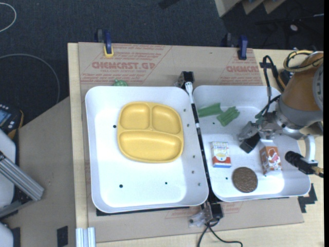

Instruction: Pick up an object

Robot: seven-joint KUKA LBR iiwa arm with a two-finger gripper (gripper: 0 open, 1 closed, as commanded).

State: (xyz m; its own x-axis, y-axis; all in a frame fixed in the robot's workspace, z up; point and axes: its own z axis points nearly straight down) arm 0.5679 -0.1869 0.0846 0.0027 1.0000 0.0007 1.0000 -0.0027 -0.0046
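Note:
My gripper hangs low over the right bin, near its middle. A brown packet stands just to its right and nearer the front. A small white carton with a red base lies to the gripper's left. A round brown disc sits by the bin's front wall. Two green pieces lie toward the back left of this bin. I see nothing held in the gripper.
The left bin holds a yellow divided plate in its back half. A raised rim separates the two bins. The arm's grey and orange body hangs over the right bin's back right corner.

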